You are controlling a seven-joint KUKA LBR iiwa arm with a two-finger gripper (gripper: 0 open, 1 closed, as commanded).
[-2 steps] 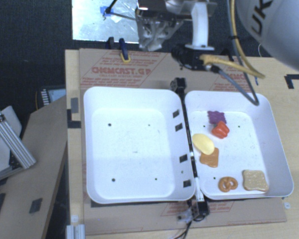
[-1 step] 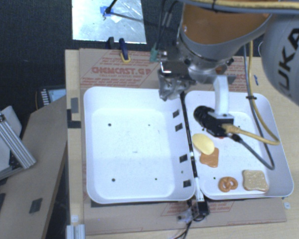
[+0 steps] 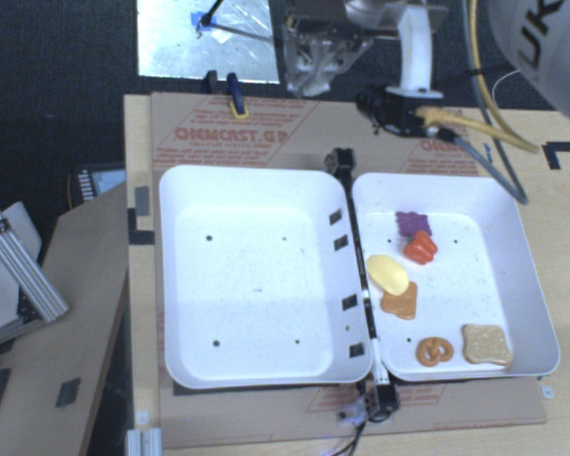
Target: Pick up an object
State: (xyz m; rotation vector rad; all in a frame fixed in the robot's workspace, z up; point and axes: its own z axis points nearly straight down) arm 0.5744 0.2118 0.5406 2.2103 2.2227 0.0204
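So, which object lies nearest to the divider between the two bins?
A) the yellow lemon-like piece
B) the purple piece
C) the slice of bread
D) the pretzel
A: the yellow lemon-like piece lies in the right bin right beside the divider, while the pretzel, the purple piece and the slice of bread sit farther from it.

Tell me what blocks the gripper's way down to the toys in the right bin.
Nothing visible does. The gripper hangs above the bench beyond the bins, and the purple piece, red pepper and yellow lemon lie uncovered in the right bin.
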